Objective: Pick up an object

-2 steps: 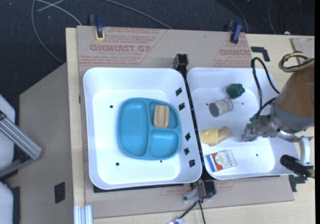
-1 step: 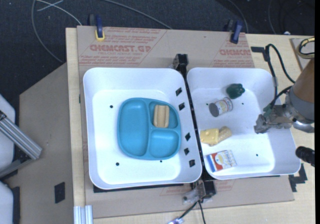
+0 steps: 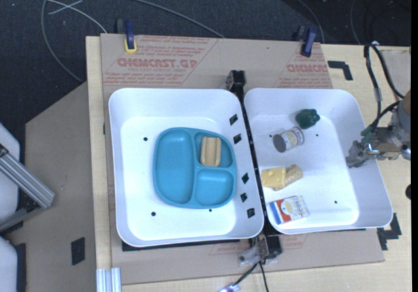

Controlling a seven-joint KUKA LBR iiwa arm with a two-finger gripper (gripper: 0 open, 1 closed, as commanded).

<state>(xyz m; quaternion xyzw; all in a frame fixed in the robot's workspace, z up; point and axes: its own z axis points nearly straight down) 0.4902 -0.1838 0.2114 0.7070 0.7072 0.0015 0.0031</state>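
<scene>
1. Bench top is a brown board (image 3: 196, 55) clamped at the back edge, carrying two shallow white bins side by side on dark flooring with loose cables.
2. Left bin (image 3: 130, 121) holds a blue divided tray (image 3: 176, 166) with a tan block (image 3: 210, 150) in its upper right compartment.
3. Right bin (image 3: 339, 108) holds the loose candidates: a dark green lump (image 3: 307, 117) at upper centre, a small jar (image 3: 288, 140) on its side just below it, a yellow-tan soft piece (image 3: 281, 176) near the divider, and a flat printed packet (image 3: 289, 208) at the bottom.
4. Gripper (image 3: 364, 149) sits at the right edge of the frame, over the right rim of the right bin. Can't tell if it's apart or together; nothing seen in it.
5. Every item lies left of the gripper, none touching it. Green lump and jar are nearest, up and to the left; packet is down-left.
6. Handling, my read: jar looks rigid and light but smooth and round, likely to roll or squirt out. Grab across the body, jaws square to its long axis.
7. Green lump looks small and irregular; a central pinch should do.
8. Yellow piece looks soft; it will deform but should grip fine mid-length.
9. Packet lies flat on the floor, little to bite. Worst pick.
</scene>
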